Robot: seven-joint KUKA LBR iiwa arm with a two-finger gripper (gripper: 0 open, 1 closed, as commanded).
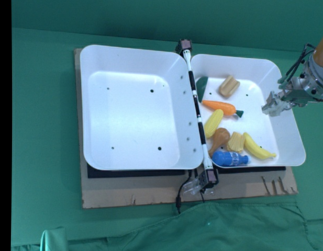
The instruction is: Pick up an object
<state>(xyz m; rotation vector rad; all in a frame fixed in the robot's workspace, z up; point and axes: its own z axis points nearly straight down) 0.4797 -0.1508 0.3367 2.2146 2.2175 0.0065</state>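
The two-finger metal gripper (271,107) hangs over the right shallow white plastic bin's (287,140) right rim; whether it is spread or pressed together, I cannot tell, and nothing shows between its tips. Left of it in that bin lie one orange carrot (220,107), one tan bread piece (229,86), one yellow corn cob (213,123), one brown drumstick (219,139), one yellow banana (257,147) and one blue bottle (229,158).
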